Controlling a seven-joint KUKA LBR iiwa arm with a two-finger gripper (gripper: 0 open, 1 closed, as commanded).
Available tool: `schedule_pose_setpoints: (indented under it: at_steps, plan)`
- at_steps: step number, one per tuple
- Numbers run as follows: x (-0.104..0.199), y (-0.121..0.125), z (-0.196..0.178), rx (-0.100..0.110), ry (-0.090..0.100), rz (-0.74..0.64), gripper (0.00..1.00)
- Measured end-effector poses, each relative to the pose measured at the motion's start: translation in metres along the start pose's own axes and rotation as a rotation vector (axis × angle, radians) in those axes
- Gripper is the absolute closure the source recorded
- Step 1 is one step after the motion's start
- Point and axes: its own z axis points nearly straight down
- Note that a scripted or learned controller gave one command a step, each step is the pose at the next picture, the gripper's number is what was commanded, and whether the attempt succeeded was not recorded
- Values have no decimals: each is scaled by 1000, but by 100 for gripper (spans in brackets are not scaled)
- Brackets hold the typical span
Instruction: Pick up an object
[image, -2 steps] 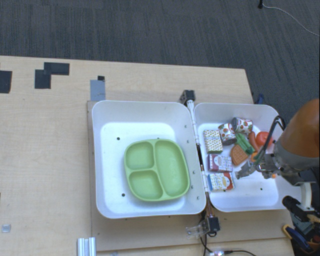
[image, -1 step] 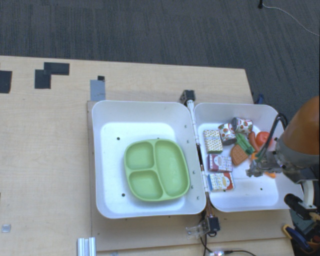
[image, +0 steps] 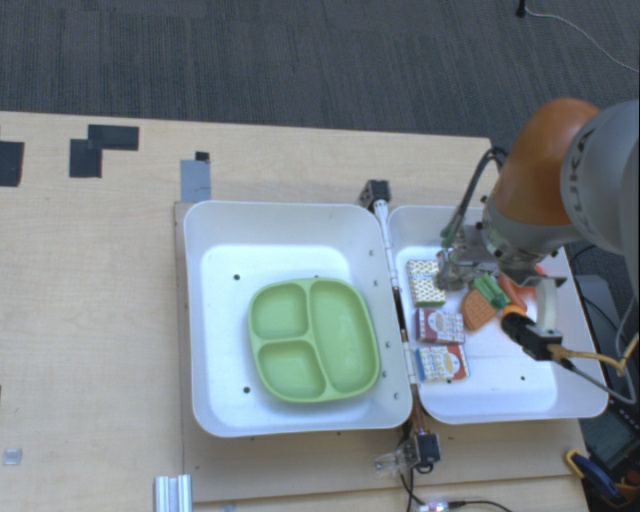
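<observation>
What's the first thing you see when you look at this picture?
Probably the big light green plate with three sections, sitting in the left bin. Next, the grey arm with its orange band reaching from the right over the right bin, where small picture cards and an orange toy are crowded together.

A light wooden bench (image: 90, 330) carries two shallow white bins side by side. In the left bin (image: 215, 250) lies a green plate (image: 313, 340) with three compartments, a little toward the right wall. Black tape patches (image: 100, 148) stick on the bench at the far left, and a small grey block (image: 196, 178) stands just behind the left bin. Behind the bench is dark grey carpet (image: 250, 55).
</observation>
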Motion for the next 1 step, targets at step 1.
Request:
schedule_pose_setpoints:
  at_steps: [1]
  plan:
    - [-1, -1, 0, 2, -1, 2, 0]
